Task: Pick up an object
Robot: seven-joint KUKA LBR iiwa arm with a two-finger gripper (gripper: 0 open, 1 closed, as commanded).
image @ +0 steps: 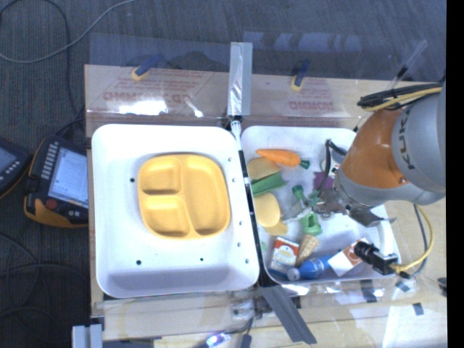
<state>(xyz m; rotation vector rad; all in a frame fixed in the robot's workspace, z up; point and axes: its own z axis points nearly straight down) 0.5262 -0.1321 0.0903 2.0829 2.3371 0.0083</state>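
The right bin [341, 138] holds several small items. An orange carrot [279, 156] lies near its back, with a green stick [267, 183] and a round yellow piece [267, 210] on the left side. A cone [307, 246], a red box [284, 252] and a blue bottle [313, 268] lie along the front. My gripper [316, 200] reaches down into the middle of this bin, among small green pieces [298, 193] and just above a green item [312, 225]. The orange wrist band [370, 158] hides what lies under it.
The left bin [109, 216] holds a yellow divided plate [183, 196] in its middle. A metal strip [240, 78] stands at the back between the bins. A handheld pendant [61, 183] lies off the bench at far left. Cables run along the right side.
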